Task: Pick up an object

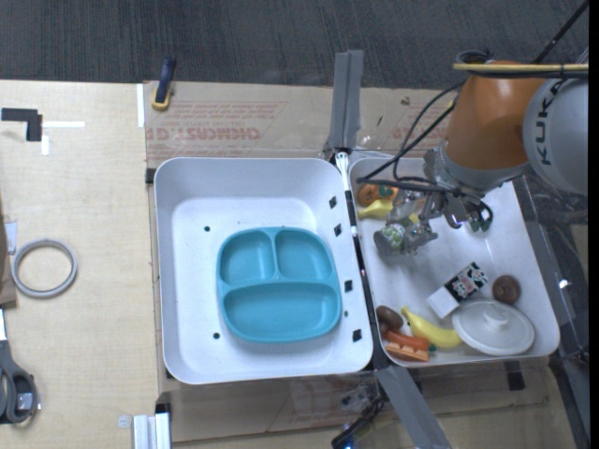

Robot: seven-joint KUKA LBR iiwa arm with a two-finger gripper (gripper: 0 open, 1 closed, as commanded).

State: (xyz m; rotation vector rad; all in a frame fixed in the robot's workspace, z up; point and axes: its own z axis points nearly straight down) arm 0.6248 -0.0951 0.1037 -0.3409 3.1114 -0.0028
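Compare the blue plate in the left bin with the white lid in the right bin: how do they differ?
The blue plate is squarish with rounded corners and split into three sections; the white lid is round with a knob on top. The plate looks much larger than the lid. The plate lies alone in the left bin; the lid sits among other items, beside a banana, in the right bin. Both lie flat.
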